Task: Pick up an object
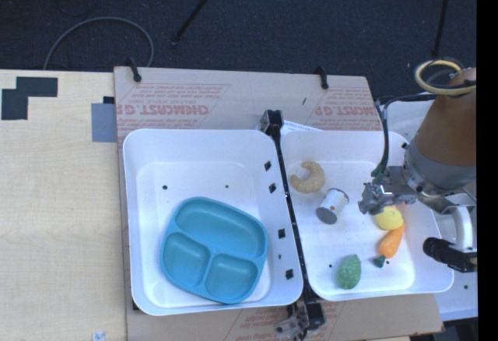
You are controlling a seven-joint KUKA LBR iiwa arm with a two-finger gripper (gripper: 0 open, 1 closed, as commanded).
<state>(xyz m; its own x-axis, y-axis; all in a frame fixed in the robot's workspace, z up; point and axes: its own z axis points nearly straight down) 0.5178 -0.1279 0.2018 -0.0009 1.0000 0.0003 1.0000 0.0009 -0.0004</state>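
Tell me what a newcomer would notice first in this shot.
Probably the blue divided tray, which sits alone in the left bin. Next, the gripper low in the right bin, just above a yellow piece and an orange carrot, with a croissant, small metal cup and green piece scattered nearby.

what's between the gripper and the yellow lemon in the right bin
Nothing visible. The gripper sits right beside the yellow lemon, at its upper left. The carrot lies just below the lemon, on the far side from the gripper.
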